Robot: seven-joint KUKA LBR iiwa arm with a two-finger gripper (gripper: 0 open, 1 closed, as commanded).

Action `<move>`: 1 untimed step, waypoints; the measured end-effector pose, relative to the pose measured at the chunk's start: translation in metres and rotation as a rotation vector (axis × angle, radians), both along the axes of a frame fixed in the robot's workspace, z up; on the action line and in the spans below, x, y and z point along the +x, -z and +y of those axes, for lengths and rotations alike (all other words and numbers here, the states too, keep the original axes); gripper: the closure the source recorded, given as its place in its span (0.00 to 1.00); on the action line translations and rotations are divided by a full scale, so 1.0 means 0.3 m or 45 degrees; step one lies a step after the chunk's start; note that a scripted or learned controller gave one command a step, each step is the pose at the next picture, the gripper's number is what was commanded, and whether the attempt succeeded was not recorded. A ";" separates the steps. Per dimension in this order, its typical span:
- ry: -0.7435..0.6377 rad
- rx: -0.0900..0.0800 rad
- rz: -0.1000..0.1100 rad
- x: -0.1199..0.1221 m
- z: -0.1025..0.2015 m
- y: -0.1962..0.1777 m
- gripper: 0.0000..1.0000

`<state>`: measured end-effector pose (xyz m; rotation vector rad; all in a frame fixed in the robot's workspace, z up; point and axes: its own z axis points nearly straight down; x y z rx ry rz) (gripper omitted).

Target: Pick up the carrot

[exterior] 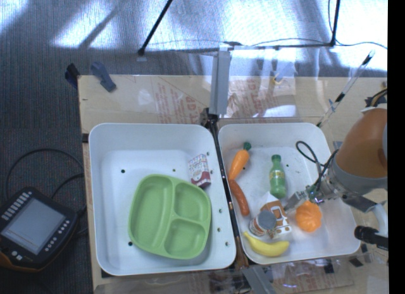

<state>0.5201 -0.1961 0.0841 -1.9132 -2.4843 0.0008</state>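
The carrot (238,162), orange with a green top, lies tilted at the upper left of the right bin (316,131), close to the wall between the bins. My gripper (301,199) is low in the same bin, well to the right of and nearer than the carrot. It sits just above an orange fruit (308,217) and beside a green bottle (277,176). Nothing of the carrot touches the gripper. The arm's orange band (366,144) is over the bin's right edge.
A reddish sausage (240,198) lies just below the carrot. A white and orange can (271,219) and a banana (266,246) sit at the front of the right bin. The left bin (114,141) holds a green divided plate (169,215) and a small red packet (200,170).
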 end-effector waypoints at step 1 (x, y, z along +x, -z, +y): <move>0.108 -0.005 -0.006 0.318 -0.052 -0.351 0.00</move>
